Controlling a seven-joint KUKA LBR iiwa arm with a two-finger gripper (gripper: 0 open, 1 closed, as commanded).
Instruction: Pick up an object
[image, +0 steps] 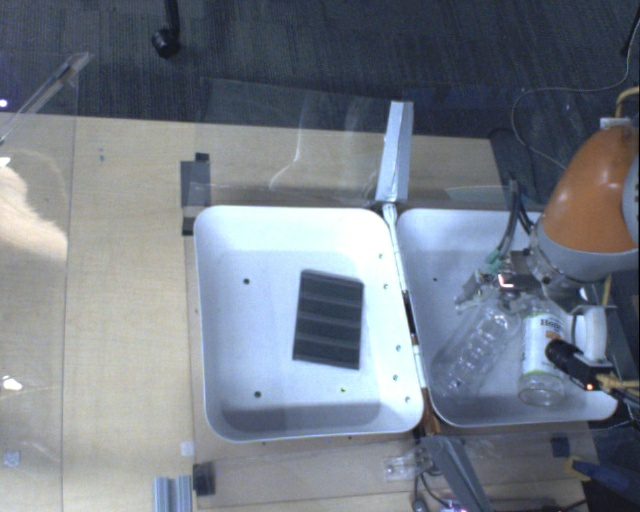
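Currently we cannot tell the gripper's (505, 283) state above the clear bottle (478, 340); its slick, round body may slip or roll aside.

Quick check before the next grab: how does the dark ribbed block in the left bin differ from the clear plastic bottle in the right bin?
The dark ribbed block is opaque, flat and rectangular; the clear plastic bottle is see-through and rounded. The block lies alone near the middle of the left bin; the bottle lies on its side in the right bin, beside a small labelled jar and close under the arm's wrist. Both rest on bin floors.
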